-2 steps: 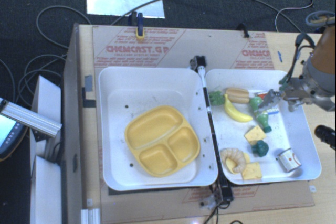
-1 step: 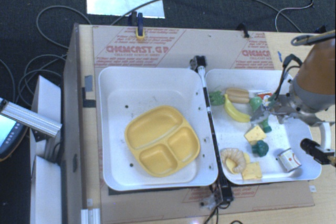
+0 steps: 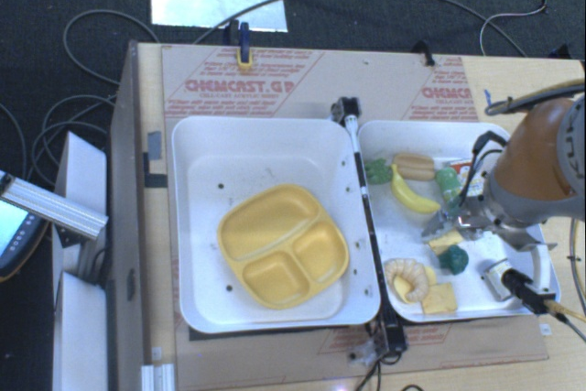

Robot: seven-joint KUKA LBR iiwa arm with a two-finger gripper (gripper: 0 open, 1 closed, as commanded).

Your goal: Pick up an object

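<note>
Nearest the lens, along the front of the right bin (image 3: 540,238), lie a shrimp (image 3: 407,277) and a pale yellow cheese wedge (image 3: 440,298), touching each other, with a small dark green piece (image 3: 452,259) just behind them. Further back in that bin sit a banana (image 3: 412,194), a bread roll (image 3: 414,166), a green leafy piece (image 3: 376,170) by the divider and a light green item (image 3: 448,182) near the arm. The left bin (image 3: 197,224) holds a yellow divided plate (image 3: 282,244), lying flat and a little askew. Both bins rest on the counter (image 3: 302,82). The arm (image 3: 540,165) reaches in from the right and its end effector (image 3: 450,224) is low among the food, just above a yellow block (image 3: 447,242) and close to the banana's tip. Whether its grasping parts are apart or together cannot be told from this angle, since they blur into the clutter beneath. No item is visibly lifted or caught; every piece appears to lie on the bin floor. By my reading, the approach is done and the arm is at grasping height, but the pick itself is not yet shown. What remains is closing on one piece, likely the yellow block or the banana, and raising it clear of the bin.
</note>
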